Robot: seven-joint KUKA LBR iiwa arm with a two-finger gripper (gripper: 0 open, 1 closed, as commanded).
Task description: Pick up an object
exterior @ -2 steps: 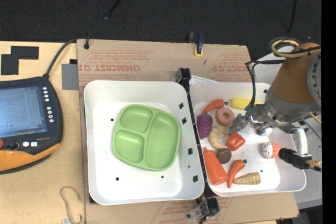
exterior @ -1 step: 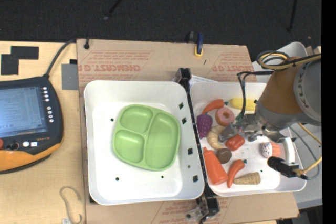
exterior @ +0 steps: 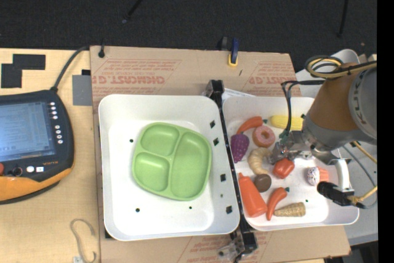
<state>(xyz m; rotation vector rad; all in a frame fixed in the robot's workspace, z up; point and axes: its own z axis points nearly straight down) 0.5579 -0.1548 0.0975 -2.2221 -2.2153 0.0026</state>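
My gripper (exterior: 285, 153) reaches down into the right bin (exterior: 345, 214), in the middle of a heap of toy foods. Directly under its tip lies a small red piece (exterior: 284, 168), touching or nearly touching it. Around it lie a pink donut (exterior: 265, 137), a yellow corn cob (exterior: 287, 122), a cream curved piece (exterior: 256, 161) and a brown ball (exterior: 263, 182). The arm's orange band (exterior: 331, 109) hangs over the bin's right half and hides what lies beneath it.
The right bin also holds purple grapes (exterior: 239, 146), an orange-red pepper (exterior: 249, 125), an orange carrot-like piece (exterior: 251, 195), a red chili (exterior: 276, 200), a tan cone (exterior: 289, 210) and a white-pink egg (exterior: 313, 176). A green divided plate (exterior: 172, 160) lies in the left bin (exterior: 117, 206).
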